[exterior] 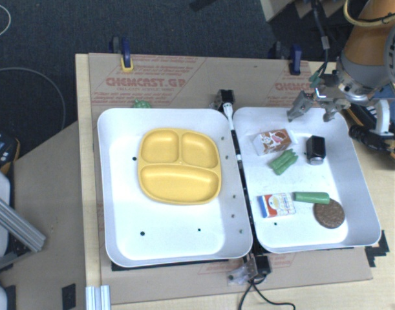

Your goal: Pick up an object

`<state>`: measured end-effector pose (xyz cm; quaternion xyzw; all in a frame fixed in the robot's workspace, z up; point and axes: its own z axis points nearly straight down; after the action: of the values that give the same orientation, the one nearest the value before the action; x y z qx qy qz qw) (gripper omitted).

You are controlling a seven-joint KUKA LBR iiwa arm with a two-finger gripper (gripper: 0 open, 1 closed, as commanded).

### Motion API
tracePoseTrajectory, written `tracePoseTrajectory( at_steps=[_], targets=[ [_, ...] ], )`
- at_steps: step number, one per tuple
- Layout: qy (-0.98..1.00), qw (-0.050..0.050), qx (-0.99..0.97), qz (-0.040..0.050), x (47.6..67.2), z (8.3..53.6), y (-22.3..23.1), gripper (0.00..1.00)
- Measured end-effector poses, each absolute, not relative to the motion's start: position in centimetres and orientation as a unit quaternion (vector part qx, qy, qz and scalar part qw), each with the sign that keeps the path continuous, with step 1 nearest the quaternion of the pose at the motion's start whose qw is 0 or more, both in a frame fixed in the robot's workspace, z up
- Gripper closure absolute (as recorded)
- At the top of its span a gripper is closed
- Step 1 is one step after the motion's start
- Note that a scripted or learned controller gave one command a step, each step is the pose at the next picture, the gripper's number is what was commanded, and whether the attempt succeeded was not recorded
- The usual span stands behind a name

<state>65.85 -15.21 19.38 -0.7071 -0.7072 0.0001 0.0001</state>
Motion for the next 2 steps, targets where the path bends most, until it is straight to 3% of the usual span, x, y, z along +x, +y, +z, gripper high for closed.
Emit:
tracePoseTrajectory(
  at_steps=[1,2],
  targets=[
    [-0.709,-0.004,-0.705,-0.004,60.84,29.83,-10.24,0.0],
    [-0.708,-0.002,-0.706,-0.0012,60.89,30.18,-10.5,1.0]
  ],
)
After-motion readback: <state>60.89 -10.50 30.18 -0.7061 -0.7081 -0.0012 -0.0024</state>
